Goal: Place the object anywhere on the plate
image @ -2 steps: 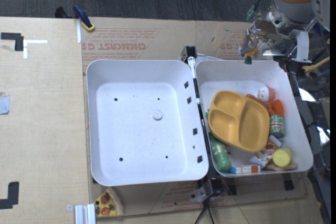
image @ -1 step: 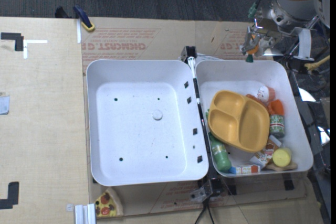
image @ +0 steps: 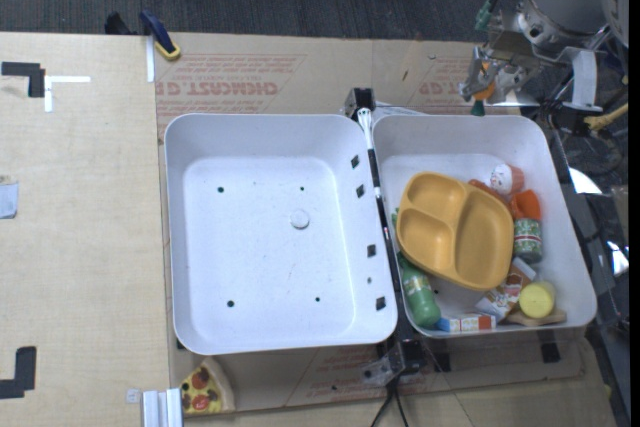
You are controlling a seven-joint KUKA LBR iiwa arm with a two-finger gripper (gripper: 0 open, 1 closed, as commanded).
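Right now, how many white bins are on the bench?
2. The left bin sits at the middle of the bench; the right bin touches its side and holds a yellow plate lying over small items.

yellow plate (image: 458, 233), white bins (image: 190, 245), green bottle (image: 420, 300)

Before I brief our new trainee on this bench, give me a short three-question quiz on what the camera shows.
1. True or false: the yellow plate lies in the left bin.
2. Which item sits at the right bin's near right corner? A) green bottle B) yellow round lid C) orange egg
3. Fill in: the pincer hovers beyond the right bin's ____ edge.

Key: 1 false; 2 B, the yellow round lid; 3 far.
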